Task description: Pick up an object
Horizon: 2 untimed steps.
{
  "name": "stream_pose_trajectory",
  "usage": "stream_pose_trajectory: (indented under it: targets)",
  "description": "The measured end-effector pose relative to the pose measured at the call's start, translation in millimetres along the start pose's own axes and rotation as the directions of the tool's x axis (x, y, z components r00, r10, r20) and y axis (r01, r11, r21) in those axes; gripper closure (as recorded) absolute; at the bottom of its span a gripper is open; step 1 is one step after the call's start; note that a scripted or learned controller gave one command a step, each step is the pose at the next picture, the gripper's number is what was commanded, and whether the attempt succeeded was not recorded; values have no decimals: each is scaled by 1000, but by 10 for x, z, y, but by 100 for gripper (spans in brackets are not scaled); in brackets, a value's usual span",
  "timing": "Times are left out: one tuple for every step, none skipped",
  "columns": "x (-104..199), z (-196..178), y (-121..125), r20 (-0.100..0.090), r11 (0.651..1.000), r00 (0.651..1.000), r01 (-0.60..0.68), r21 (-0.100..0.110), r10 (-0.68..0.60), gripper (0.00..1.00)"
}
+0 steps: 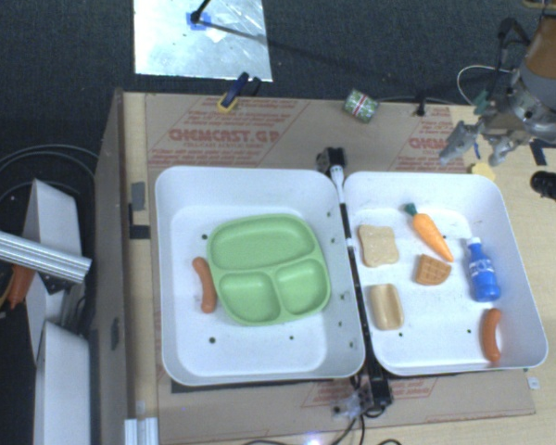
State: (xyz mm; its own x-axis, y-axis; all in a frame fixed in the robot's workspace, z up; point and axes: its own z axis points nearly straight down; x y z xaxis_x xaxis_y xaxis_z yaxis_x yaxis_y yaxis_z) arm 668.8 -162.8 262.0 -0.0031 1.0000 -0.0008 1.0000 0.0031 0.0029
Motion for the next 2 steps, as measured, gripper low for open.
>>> stream_pose_trajectory:
  targets:
    - [-243, 1774, -261, 0, 1000, 1000, -2, 1, 2, 0]
    - [-244, 1660, -248, 1, 1000, 1000, -1, -3, 1, 100]
